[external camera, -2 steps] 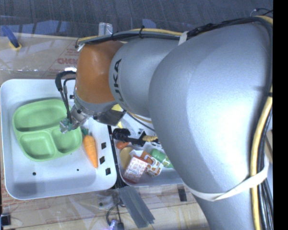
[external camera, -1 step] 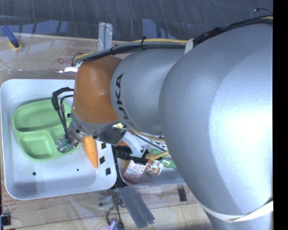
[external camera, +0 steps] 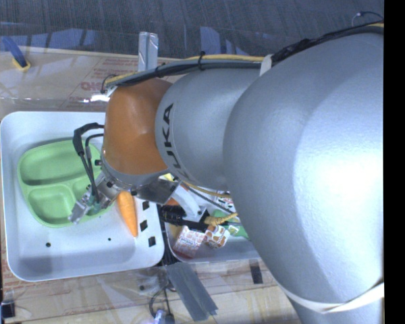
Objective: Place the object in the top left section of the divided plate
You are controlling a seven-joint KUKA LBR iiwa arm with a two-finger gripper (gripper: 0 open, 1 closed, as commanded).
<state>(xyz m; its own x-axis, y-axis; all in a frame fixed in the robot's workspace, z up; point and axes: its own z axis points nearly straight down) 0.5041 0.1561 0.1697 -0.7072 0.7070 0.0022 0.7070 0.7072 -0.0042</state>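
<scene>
A green divided plate (external camera: 46, 181) lies in the left white bin (external camera: 27, 252), with two sections showing on its left side. My gripper (external camera: 86, 206) hangs over the plate's lower right edge, reaching in from under the orange wrist band. An orange carrot-shaped object (external camera: 127, 212) lies just right of the gripper on the bin floor, beside the plate. The arm hides the plate's right part.
The big grey arm (external camera: 290, 167) covers most of the right bin. Under it, colourful items (external camera: 202, 235) peek out near the divider between the bins. The left bin's lower floor shows small dark marks.
</scene>
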